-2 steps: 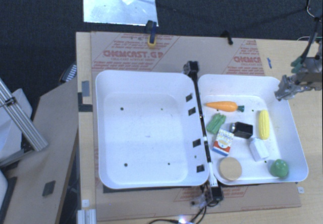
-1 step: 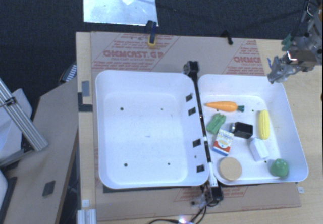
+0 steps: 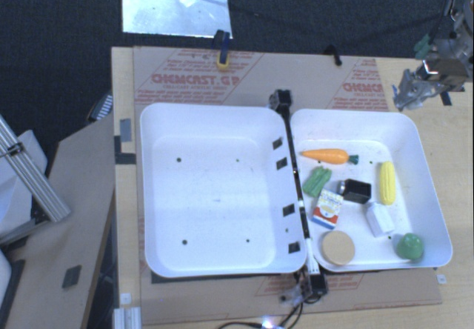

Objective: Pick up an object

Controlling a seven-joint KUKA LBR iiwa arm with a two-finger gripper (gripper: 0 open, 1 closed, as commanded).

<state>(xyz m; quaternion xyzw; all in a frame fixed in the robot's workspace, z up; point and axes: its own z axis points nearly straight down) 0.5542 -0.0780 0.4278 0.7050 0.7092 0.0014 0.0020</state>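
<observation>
We count two white bins on the bench: the left bin and the right bin, touching along a central divider. All loose items lie in the right bin, one of each: a carrot near the far wall, a corn cob toward the right, a tan disc at the near edge, a green ball in the near right corner, a green block, a small carton, a black block and a white block. The gripper hangs beyond the right bin's far right corner, above the bench, well apart from every item; we cannot tell its finger opening.
</observation>
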